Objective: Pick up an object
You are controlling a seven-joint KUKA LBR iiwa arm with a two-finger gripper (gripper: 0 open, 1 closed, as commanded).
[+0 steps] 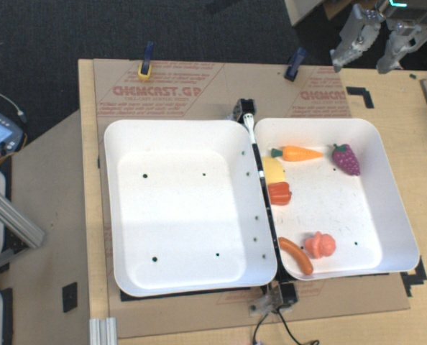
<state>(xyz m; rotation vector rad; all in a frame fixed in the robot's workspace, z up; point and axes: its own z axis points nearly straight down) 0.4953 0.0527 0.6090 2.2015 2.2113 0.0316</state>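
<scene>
My gripper [369,49] hangs at the top right, above the bench's far edge and behind the right bin [375,192]. Its two fingers are spread apart with nothing between them. The right bin holds an orange carrot [300,152], a purple grape bunch [346,159], a yellow piece [272,169] with a red pepper [279,192] just in front of it, a pink fruit [320,245] and a brown-orange sausage [296,256] near the front edge.
The left bin [177,207] lies beside the right one, with a black divider strip [259,171] between them. Blue clamps [147,60] [295,63] sit on the cardboard at the back. Grey equipment stands at the far left.
</scene>
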